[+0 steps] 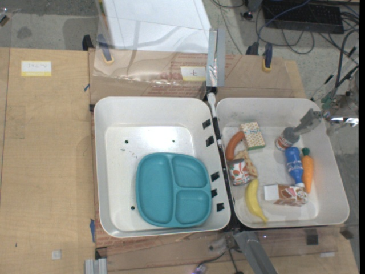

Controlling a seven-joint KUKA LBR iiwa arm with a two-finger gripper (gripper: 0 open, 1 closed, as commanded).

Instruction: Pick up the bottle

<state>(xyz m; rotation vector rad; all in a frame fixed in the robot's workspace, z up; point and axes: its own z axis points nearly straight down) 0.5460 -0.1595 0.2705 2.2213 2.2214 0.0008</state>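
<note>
- The blue bottle [294, 165] lies on its side in the right bin [336, 210], just below the claw [290, 136], its cap end nearest the tool.
- We see the claw low over the bottle's top end, apparently lined up for a grab; we cannot tell its state.
- A carrot [308, 172] lies just beside the bottle, crowding one flank.
- Further out lie a banana [254, 200], a sausage [233, 144] and small cartons [252, 136].
- Far left, a teal plate [173, 190] sits in the left bin [108, 153].
</note>
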